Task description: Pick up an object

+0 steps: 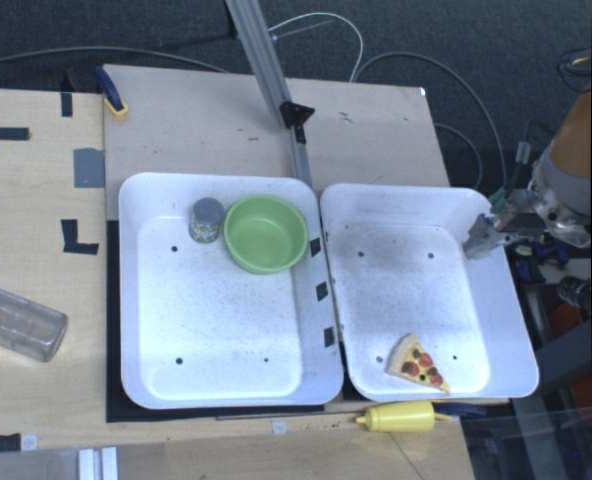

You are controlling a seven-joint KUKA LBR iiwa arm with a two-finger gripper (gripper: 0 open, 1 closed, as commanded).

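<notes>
gripper (483, 234) parked at right bin's (376, 203) upper right rim, grip state can't tell, nothing seen in it; nearest pick likely flat toy pizza slice (416, 362) at bin's near edge; green plastic bowl (266, 233) and small grey-lidded jar (206, 220) sit in left bin (146, 288).

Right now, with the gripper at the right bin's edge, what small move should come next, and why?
Probably move the gripper toward the camera-near side of the right white bin, stopping above the toy pizza slice. The gripper sits at that bin's far right rim with nothing beneath it, and the slice is the one object in that bin, lying flat with room around it.
</notes>
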